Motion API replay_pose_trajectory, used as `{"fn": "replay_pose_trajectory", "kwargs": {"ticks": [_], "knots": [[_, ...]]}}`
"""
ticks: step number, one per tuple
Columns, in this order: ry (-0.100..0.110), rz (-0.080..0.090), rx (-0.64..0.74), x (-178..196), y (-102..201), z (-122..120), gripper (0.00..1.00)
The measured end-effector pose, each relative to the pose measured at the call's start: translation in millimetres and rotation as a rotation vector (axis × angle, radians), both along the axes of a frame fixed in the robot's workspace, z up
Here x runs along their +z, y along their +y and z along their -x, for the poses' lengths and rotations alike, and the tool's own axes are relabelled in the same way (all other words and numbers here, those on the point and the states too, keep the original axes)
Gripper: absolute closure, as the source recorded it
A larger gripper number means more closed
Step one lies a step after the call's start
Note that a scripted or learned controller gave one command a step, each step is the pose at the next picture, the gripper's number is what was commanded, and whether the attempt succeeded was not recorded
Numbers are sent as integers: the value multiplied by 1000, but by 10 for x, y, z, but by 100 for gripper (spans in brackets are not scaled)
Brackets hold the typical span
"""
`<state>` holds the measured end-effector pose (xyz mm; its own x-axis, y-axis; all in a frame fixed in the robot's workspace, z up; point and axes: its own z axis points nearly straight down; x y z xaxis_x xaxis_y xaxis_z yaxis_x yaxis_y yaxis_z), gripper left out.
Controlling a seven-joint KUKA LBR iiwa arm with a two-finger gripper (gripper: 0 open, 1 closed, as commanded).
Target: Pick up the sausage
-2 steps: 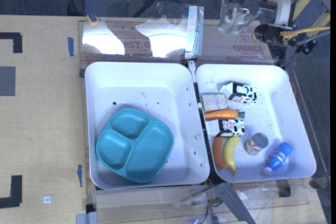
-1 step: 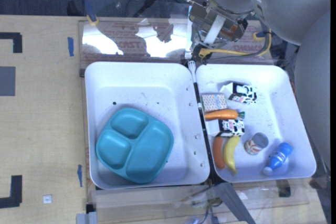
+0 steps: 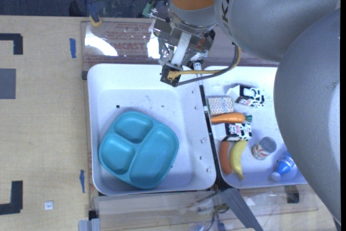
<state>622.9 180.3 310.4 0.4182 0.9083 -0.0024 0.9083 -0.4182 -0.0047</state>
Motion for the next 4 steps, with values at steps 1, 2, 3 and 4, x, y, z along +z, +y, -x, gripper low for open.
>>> {"fn": "replay_pose_trajectory", "kwargs": {"ticks": [1, 2, 3, 4], "knots": [[0, 0, 0, 1, 1, 0, 0], [-2, 0, -30, -863, 435, 613, 0], [0, -1, 150, -1967, 91, 33, 0], [-1, -2, 320, -1714, -137, 256, 0]]}}
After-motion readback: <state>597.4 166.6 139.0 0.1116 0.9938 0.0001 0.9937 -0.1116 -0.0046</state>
